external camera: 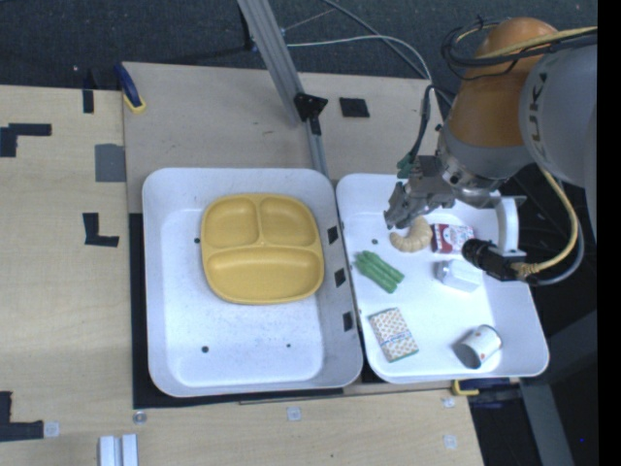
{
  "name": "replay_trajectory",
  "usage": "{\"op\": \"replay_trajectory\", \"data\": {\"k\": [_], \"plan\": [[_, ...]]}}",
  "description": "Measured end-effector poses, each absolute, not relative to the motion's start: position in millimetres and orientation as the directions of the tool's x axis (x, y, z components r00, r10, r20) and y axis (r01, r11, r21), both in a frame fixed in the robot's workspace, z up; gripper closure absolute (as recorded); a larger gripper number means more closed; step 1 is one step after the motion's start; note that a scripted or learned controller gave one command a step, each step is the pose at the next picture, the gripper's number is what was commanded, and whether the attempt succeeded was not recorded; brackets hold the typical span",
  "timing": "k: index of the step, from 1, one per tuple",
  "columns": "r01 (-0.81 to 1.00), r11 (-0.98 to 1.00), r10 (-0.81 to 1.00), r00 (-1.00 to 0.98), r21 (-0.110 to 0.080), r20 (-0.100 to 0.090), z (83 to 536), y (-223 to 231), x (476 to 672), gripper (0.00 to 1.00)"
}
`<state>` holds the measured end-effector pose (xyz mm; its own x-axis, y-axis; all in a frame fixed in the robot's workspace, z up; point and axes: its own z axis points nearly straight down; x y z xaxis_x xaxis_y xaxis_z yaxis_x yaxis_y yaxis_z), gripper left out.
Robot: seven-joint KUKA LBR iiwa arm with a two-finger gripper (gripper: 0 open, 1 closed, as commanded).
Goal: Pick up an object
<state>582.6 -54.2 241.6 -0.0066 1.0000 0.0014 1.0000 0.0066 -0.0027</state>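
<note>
The grey arm [543,85] comes in from the right edge, its orange band [490,95] bulging above the wrist, and it bends down over the far end of the right bin [514,352]. The wrist points down and a little toward the left, so the claw [403,216] hangs low over the bin's upper left part. Its dark fingers are bunched together from this angle, and whether they are parted or closed cannot be told; nothing can be seen between them. Just beside the claw's tip, on the bin floor, lies a pale tan curved piece [412,238], close enough that contact cannot be ruled in or out. To its right sits a red and white packet [449,238], and below that a small grey block [456,277]. A green ridged object [378,271] lies slantwise nearer the bin's left wall. A patterned card-like box [392,334] rests toward the near edge, and a small white and grey cylinder [479,346] lies in the near right corner. The left bin [175,338] holds a yellow divided tray [262,248], well apart from the arm. Both bins sit side by side on the wooden desk [58,260].
</note>
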Motion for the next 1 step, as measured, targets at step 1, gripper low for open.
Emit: {"op": "replay_trajectory", "data": {"k": [1], "plan": [[1.000,0.006,1.000,-0.006,-0.004,0.001,226.4,0.6,573.9,1.00]]}}
